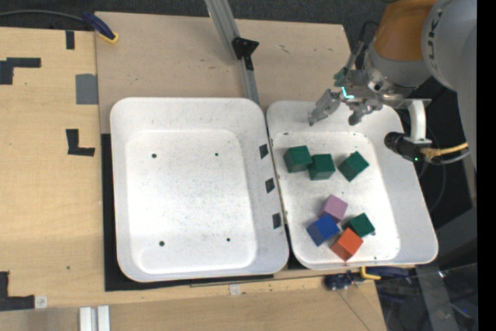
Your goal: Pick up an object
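My gripper [339, 113] hangs over the far edge of the right bin [403, 205], open, with nothing between its two fingers. Below it in that bin lie three green blocks: one [297, 159] at the left, a second [322, 167] touching it, and a third [354, 165] a little to the right. Nearer the front sits a cluster: a pink block [335, 207], a blue block [323, 229], a small green block [361, 225] and an orange-red block [348, 244]. All blocks rest on the bin floor, apart from the gripper.
The left bin [190, 190] stands beside the right one, sharing a raised rim. A slanted metal pole [221, 4] runs down to a black clamp [245, 48] behind the bins. A black cable fitting [399, 143] hangs by the right bin's far right edge.
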